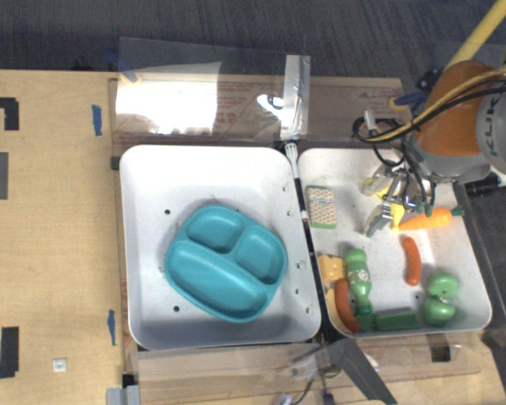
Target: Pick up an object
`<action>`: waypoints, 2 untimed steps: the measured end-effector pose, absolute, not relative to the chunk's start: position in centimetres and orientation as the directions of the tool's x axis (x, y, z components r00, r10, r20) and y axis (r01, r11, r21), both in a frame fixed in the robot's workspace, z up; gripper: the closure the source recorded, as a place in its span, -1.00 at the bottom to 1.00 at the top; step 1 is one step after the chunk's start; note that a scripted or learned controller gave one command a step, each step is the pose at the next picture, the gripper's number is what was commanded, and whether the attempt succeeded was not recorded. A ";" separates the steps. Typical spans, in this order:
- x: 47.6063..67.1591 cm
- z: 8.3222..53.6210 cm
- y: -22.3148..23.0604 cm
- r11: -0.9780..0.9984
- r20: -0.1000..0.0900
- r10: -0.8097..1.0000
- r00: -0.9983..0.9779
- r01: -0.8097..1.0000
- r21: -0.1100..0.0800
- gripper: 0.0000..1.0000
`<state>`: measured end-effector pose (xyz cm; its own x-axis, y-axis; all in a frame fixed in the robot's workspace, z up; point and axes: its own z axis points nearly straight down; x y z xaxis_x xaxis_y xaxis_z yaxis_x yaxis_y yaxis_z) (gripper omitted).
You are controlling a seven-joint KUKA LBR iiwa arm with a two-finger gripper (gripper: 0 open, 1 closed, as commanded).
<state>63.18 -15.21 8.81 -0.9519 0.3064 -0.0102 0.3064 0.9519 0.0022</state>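
Note:
My gripper (386,209) hangs over the upper middle of the right bin (476,268), reaching in from the right under the orange wrist band. An orange carrot (427,219) lies just to its right, and a small yellow piece (372,184) sits at its upper left. A beige waffle-like cracker (320,207) lies to the left near the bin's wall. Below are a red sausage (412,260), a green apple (439,298), a green bottle (357,278), a dark green cucumber (394,319) and a hot dog (344,304).
The left bin (143,226) holds a teal divided plate (226,262). A yellow block (330,267) rests by the divider between the bins. Cables (396,125) trail from the wrist over the right bin's back edge.

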 end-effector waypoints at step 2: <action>57.1 10.3 -18.7 0.972 -0.027 0.235 -0.972 0.236 -0.002 1.00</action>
<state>57.10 -18.72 10.27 -0.9715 0.2355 -0.0269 0.2356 0.9718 -0.0020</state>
